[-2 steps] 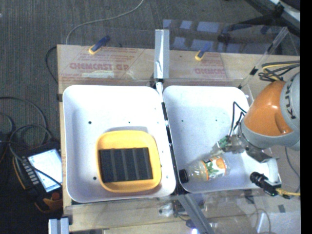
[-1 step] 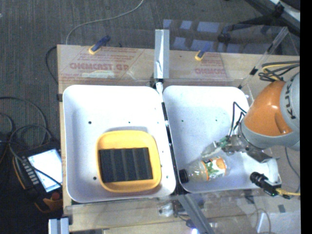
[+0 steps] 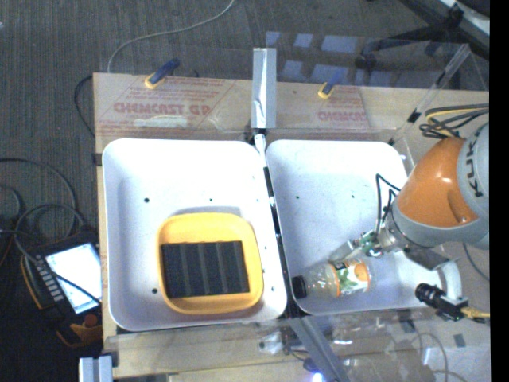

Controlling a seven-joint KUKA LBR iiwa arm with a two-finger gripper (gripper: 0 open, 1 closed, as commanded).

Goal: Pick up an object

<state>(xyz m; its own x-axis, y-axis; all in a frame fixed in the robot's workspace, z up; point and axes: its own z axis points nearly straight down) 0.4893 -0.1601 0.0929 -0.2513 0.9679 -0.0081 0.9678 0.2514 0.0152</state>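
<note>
Nearest the lens is the arm [image 3: 445, 193] itself, its orange band bulging in from the right over the right-hand bin [image 3: 334, 173]. Down at its tip the tool [image 3: 367, 243] sits low in that bin, near the front right — small, pale, partly masked by the wrist, so whether it is open or closed I cannot tell. Just below and left of the tool lies a clear plastic bottle [image 3: 334, 280] on its side, dark cap pointing left toward the bin's front left corner, an orange and green label round its middle. The bottle's upper end is right beside the tool; whether they actually touch cannot be made out, and nothing shows the bottle gripped.

Moving outward — the rest of the right bin's floor is bare white with a few dark specks. Across the central divider, the left bin [image 3: 135, 165] carries a yellow tray-like object [image 3: 210, 263] with a dark ribbed panel in its middle, resting toward the front of that bin. Both bins stand side by side on the tabletop [image 3: 167, 110], a brown board with red lettering. Off the left edge, on the floor, a tablet-like device [image 3: 70, 275] glows among black cables.
</note>
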